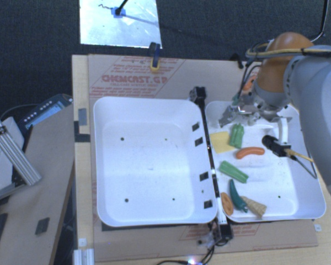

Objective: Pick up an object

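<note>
Cardboard-topped bench (132, 73) carries two white bins; the arm (314, 81) hovers over the right bin (298, 197), its gripper (240, 114) just above a green piece (236, 135). Its grip cannot be told. Approach step, seemingly; descent and closing come next.

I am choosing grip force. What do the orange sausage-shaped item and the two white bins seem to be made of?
The orange sausage looks like moulded plastic toy food: uniform colour and a smooth, slightly glossy skin. Whether it is hard or soft I cannot tell. The left bin and right bin seem thin formed plastic, judging by rounded corners, a rolled rim and a matt white surface.
</note>
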Motion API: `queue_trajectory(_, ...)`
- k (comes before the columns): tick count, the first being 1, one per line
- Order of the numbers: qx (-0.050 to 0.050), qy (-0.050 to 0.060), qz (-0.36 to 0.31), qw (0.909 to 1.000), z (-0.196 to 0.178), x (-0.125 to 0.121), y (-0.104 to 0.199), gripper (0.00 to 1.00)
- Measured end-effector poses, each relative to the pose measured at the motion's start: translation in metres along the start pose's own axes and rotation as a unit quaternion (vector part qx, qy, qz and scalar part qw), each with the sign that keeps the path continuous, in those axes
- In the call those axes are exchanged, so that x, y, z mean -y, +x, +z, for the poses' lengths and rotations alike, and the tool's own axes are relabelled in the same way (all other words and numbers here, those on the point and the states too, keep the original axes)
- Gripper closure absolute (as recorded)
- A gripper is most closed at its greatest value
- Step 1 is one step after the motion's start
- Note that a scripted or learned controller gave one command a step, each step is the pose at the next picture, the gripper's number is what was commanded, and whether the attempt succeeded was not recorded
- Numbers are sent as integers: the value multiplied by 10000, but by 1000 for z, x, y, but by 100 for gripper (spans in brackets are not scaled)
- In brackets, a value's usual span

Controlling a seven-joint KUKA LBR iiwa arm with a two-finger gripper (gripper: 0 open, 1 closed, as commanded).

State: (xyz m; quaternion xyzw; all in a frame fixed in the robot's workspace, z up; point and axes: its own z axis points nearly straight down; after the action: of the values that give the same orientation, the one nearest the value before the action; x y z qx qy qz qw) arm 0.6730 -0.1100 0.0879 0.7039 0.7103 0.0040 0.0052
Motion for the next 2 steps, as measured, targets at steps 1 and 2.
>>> queue_trajectory(1, -4, 24, 12, 10000, -9, 2, -2, 100)
queue_trajectory(2, 8, -25, 21, 10000, -186, 0, -5, 100)
